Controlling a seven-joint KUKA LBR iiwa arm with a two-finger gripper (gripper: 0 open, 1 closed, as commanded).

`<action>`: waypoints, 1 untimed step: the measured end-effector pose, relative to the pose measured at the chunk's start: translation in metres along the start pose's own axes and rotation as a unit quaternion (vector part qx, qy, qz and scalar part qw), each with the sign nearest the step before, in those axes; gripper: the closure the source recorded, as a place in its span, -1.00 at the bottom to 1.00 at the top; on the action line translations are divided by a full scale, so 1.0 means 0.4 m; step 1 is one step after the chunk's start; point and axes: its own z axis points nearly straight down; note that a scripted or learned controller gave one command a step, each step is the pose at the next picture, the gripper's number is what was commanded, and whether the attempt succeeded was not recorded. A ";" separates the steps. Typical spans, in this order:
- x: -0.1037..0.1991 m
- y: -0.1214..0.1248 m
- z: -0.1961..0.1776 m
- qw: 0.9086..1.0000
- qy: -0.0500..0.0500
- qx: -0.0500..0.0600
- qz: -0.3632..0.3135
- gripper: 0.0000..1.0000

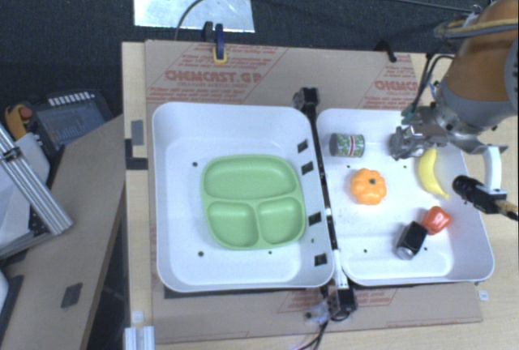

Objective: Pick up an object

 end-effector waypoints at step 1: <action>0.147 0.003 0.019 1.000 0.002 0.002 -0.003 1.00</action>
